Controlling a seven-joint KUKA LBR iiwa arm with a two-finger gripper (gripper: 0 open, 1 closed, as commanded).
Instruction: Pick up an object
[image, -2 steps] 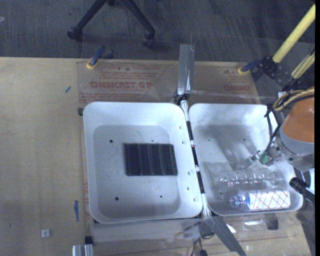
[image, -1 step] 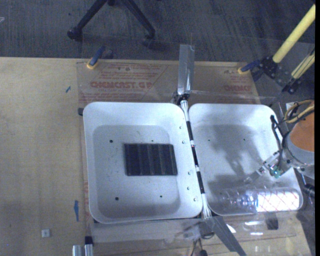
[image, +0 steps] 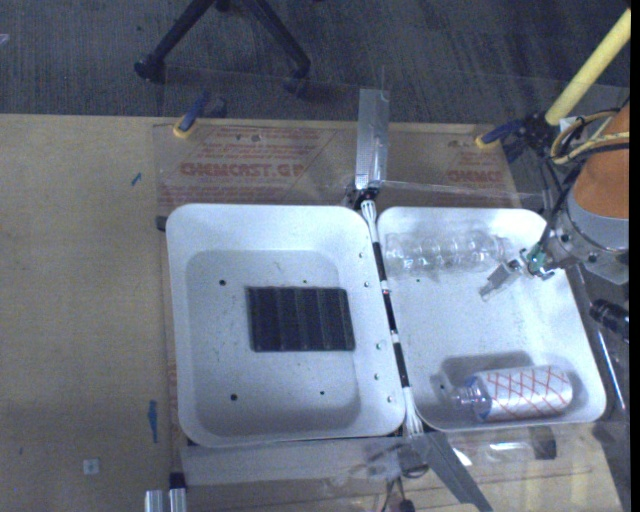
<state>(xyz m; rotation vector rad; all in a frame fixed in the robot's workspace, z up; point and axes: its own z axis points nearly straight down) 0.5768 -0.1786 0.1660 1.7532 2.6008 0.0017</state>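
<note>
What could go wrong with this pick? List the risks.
1. The clear plastic bottle lies on its side by the right bin's far wall; being round, it could roll or slip away from the gripper.
2. The bottle with the red lattice label lies close to the near wall, leaving little room beside it.
3. The dark ribbed slab lies flat in the left bin and may offer no edge to grasp.

Glossy clear plastic bottle, smooth white plastic bins, matt black ribbed panel, wooden bench
</note>
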